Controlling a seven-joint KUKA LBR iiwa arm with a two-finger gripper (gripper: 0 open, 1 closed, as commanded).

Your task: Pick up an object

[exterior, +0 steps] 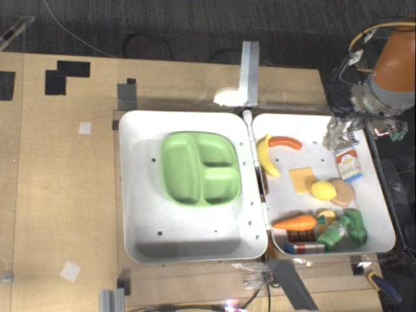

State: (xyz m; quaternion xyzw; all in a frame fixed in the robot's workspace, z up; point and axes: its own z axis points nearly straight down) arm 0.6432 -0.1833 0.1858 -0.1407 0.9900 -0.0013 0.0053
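My gripper (342,132) hangs over the back right corner of the right bin (383,194), under the orange band of the arm. It looks open, with nothing between its fingers. Just in front of it lies a small red, white and blue carton (349,164). Further left in the same bin are a banana (266,156), a red sausage (285,143), a yellow cheese slice (301,179), a lemon (323,190) and a tan round piece (343,192). Along the front lie a carrot (296,223), a green bottle-like toy (341,230) and a dark bar (304,246).
The left bin (143,226) holds a green divided plate (198,168). A metal divider (255,168) runs between the two bins, with a grey post (250,70) behind it. Cables hang by the arm at the right.
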